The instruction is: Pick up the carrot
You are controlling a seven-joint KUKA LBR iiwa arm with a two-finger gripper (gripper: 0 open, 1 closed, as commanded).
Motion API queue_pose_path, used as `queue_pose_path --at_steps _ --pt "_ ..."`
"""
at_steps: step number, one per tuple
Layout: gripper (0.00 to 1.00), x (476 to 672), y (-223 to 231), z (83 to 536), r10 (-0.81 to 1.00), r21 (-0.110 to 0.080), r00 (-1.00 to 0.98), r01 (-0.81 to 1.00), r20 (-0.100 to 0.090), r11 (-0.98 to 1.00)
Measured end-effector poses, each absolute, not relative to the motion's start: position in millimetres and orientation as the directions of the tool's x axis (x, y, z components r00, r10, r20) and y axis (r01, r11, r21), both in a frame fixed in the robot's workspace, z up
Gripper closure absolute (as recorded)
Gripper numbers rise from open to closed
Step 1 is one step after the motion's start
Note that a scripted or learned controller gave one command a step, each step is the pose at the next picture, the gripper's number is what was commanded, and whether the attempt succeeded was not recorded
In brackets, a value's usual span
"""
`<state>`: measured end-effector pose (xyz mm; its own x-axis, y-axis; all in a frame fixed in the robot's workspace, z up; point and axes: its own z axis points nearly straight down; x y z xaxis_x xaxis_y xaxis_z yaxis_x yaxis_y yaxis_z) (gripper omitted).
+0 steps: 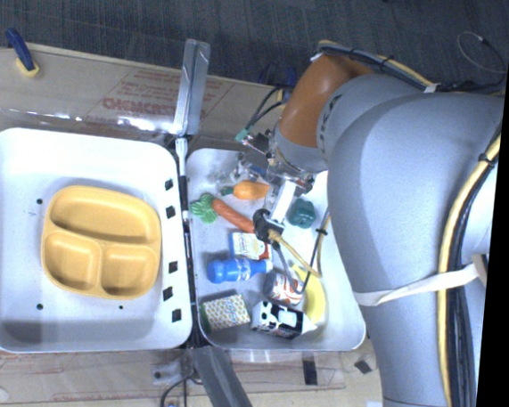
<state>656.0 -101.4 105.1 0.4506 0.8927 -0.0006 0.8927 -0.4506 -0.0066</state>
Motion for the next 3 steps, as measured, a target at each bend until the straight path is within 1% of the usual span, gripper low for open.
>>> queue_pose_path --at_steps 1,2,3 --pt "1.00 656.7 -100 116 0.895 -0.008 0.446 0.895 0.000 -0.446" --pt "1.00 638.8 -165 92 0.973 -0.004 0.229 0.973 0.000 -0.229" --pt "1.00 655.8 -166 121 0.999 0.000 0.046 0.999 -0.001 -0.046"
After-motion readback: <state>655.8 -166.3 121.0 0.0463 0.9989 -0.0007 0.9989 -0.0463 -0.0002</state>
